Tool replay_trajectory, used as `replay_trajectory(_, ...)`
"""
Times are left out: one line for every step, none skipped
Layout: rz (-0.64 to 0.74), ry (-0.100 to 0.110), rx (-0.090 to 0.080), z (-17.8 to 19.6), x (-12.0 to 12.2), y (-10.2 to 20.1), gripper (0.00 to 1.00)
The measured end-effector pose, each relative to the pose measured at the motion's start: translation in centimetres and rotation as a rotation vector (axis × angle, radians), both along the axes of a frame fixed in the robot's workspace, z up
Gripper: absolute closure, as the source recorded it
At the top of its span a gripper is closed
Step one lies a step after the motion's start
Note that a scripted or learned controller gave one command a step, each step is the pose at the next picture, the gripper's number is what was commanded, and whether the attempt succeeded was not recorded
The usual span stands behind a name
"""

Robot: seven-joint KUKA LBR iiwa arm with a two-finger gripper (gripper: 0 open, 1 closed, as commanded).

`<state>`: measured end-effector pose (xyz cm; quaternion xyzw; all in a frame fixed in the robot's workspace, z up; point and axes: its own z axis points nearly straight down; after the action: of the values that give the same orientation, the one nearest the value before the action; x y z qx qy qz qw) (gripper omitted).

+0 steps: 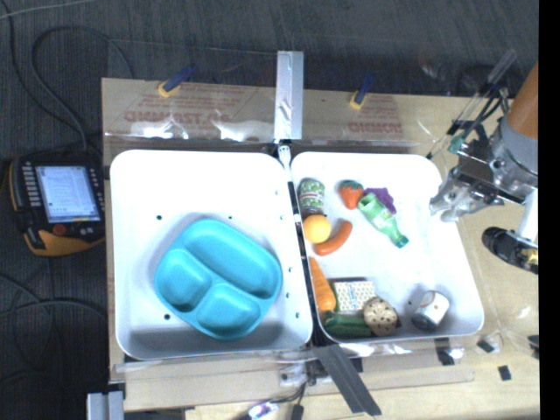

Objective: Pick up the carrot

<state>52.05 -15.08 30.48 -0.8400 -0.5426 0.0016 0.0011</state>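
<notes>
dark carpeted floor with cables; pale worktop (420, 116) carrying two shallow white bins side by side. faint reddish lettering runs across the worktop's far strip, too blurred to read.

left bin (140, 182): one blue divided plate (219, 276), likely left bare as a drop-off spot.

right bin (455, 252): toy food crowded toward the divider. carrot (321, 289) lies lengthwise against the left wall, just beside a patterned box (352, 294), which looks to leave little finger room on that side. also a can (311, 196), its label unreadable, a yellow fruit (316, 228) and a green bottle (382, 217).

handheld pendant (54, 201) on the floor at left, screen lit, text illegible.

end effector (455, 201): at the bin's right rim, well apart from the carrot, holding nothing; open or closed cannot be told.
</notes>
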Motion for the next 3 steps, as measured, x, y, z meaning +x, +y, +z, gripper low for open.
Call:
replay_trajectory(0.194, -0.002, -0.002, 0.8, -3.6, -4.7, 1.0)
replay_trajectory(0.131, -0.002, -0.001, 3.1, -3.6, -5.0, 1.0)
replay_trajectory(0.225, -0.005, -0.003, 12.2, -2.9, -4.8, 1.0)
